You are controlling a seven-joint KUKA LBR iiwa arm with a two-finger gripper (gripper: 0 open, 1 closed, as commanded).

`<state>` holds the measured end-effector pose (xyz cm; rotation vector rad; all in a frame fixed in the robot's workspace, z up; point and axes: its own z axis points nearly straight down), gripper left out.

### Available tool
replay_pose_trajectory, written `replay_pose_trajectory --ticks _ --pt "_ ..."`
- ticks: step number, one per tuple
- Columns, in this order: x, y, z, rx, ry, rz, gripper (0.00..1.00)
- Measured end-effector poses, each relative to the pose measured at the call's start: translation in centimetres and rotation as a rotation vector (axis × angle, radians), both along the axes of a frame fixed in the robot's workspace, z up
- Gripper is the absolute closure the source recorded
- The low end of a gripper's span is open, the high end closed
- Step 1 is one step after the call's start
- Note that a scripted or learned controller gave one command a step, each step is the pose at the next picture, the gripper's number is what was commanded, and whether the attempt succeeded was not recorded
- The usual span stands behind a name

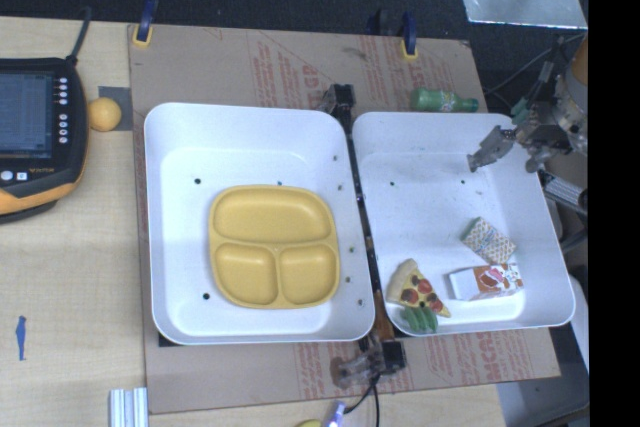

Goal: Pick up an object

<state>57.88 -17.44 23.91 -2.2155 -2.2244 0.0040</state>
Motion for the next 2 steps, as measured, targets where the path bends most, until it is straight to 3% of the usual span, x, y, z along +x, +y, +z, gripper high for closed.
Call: replay_pose_trajectory --ticks 1,2 --pt "-3.6 -3.1 -9.8 0.000 0.002 0.000 0.00" --pt "-3.7 -3.7 -14.8 0.000 0.001 0.001 0.00"
